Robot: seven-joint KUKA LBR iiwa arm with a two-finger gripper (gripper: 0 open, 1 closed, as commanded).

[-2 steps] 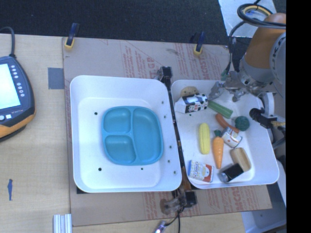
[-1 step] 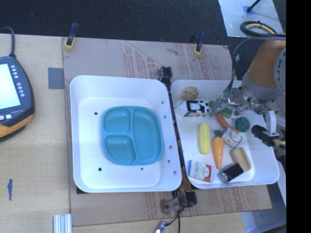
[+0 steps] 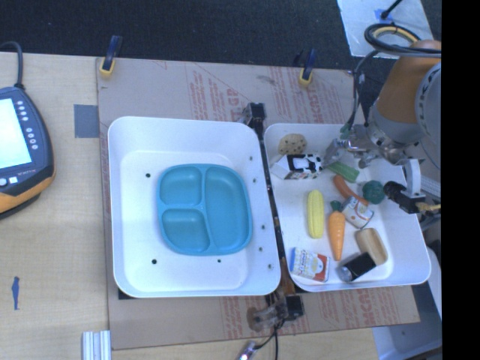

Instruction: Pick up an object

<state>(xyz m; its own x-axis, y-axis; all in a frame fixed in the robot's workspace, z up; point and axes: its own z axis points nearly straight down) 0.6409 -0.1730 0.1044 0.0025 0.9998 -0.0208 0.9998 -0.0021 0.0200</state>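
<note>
The right bin (image 3: 417,264) holds several small toy foods: a cookie (image 3: 294,142), a black-and-white cow-patterned piece (image 3: 304,164), a yellow corn cob (image 3: 316,214), an orange carrot (image 3: 337,233), a green pod (image 3: 346,171), a dark green ball (image 3: 373,192), a bread piece (image 3: 371,246), a black block (image 3: 358,266) and a small carton (image 3: 310,264). My gripper (image 3: 346,151) hangs over the bin's far right part, just above the green pod and right of the cow piece. Nothing visibly hangs from it.
The left bin (image 3: 120,201) carries a blue divided plate (image 3: 204,208). A teach pendant (image 3: 19,152) lies at the bench's left edge. Clamps (image 3: 109,57) hold the cardboard at the back. The arm's grey body (image 3: 409,100) covers the right bin's far right corner.
</note>
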